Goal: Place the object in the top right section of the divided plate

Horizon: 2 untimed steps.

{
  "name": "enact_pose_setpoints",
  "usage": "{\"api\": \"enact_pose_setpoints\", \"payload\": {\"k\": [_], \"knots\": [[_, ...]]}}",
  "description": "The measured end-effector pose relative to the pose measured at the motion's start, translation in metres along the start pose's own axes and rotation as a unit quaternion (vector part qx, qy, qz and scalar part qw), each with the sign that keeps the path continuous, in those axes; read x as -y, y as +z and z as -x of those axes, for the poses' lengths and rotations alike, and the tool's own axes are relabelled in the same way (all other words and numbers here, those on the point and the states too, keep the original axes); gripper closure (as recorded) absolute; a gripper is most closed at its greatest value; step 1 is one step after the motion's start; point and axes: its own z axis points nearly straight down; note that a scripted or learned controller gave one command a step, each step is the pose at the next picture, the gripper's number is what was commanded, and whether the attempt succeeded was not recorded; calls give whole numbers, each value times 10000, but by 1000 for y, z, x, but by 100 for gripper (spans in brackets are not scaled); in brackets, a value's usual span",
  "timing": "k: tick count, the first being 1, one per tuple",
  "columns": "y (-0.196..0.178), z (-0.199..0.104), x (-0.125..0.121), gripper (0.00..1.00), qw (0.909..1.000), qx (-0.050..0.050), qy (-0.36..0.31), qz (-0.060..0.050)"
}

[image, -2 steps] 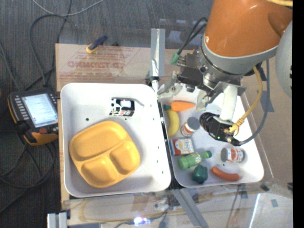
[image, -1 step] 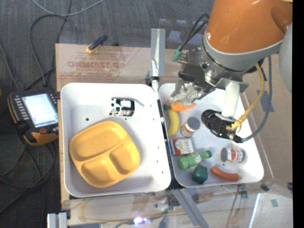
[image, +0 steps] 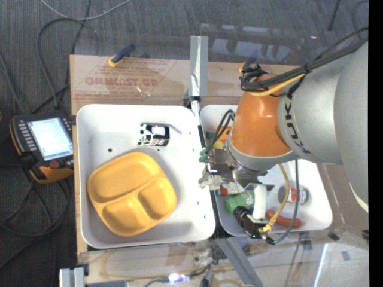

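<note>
The yellow divided plate point(image: 132, 193) lies tilted in the left white bin point(image: 96, 124), with three sections and nothing in them. My gripper point(image: 219, 180) hangs over the left edge of the right bin point(image: 320, 217), mostly hidden under the orange wrist. Several small things lie below it: a green piece point(image: 235, 203), a bit of red point(image: 230, 190) and a yellow piece point(image: 218, 143) by the bin's left wall. I see nothing clearly between the fingers.
A small black-and-white item point(image: 154, 134) sits at the back of the left bin, behind the plate. An orange-red stick point(image: 285, 220) and a round silvery thing point(image: 301, 194) lie at the right bin's front right. The arm covers most of the right bin.
</note>
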Motion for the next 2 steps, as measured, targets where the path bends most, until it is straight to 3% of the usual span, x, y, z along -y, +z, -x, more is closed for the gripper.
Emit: {"api": "enact_pose_setpoints", "payload": {"k": [1,2], "knots": [[11,14,-37,100,9991,-3,433,7],[-32,-89,8,100,9977,9,680,9]]}}
